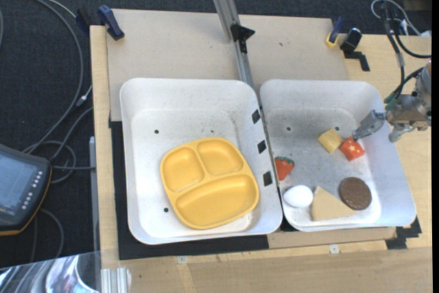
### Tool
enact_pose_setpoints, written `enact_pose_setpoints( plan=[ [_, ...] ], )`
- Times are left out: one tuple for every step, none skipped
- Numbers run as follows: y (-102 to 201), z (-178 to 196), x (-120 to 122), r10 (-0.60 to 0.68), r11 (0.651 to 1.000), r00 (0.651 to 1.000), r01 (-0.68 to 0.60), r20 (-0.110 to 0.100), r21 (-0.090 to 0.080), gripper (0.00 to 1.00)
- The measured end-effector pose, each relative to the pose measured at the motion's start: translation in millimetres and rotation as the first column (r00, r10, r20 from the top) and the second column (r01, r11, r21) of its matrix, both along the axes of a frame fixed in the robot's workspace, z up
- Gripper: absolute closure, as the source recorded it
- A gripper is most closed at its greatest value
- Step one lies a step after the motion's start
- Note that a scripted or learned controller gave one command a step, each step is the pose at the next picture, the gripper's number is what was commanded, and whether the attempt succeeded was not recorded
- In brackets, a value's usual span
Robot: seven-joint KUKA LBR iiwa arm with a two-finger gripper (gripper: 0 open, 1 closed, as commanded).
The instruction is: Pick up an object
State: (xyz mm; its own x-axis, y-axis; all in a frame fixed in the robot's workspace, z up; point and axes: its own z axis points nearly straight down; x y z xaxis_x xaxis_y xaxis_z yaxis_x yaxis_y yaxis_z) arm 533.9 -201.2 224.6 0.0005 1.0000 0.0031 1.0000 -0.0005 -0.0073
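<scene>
The right bin point(384, 103) holds a few small toys. At its middle, a bit toward 3 o'clock, sits a small red block point(352, 149). A pale yellow chunk point(330, 141) rests just beside it, on its 9 o'clock side. Down toward 5 o'clock lies a round brown disc point(355, 193), flat like a cookie. Next to that is a tan wedge point(330, 206), shaped like a slice of cheese. A white egg point(298, 196) touches the wedge on its 9 o'clock side. A little red strawberry point(284, 166) sits near the wall at 9 o'clock, close to the left bin point(137, 106).

The gripper point(382, 125) reaches in over the rim at 3 o'clock. One grey finger point(368, 125) points down at the red block, and its tip is very near it. I cannot tell if the fingers are apart or together.

The top half of the right bin, toward 12 o'clock, is bare floor with lots of room. The left bin has a yellow divided plate point(208, 181) at its middle.
</scene>
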Motion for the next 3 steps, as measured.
enact_pose_setpoints(
  plan=[
    [0.7,-63.7,-2.5,0.0,1.0,1.0,0.0,-0.001,0.001,0.0],
    [3.9,-127.0,-4.2,0.001,1.0,1.0,-0.001,-0.001,0.001,0.0],
    [3.1,-112.1,-1.4,0.001,1.0,1.0,-0.001,0.01,-0.002,1.0]
  ],
)
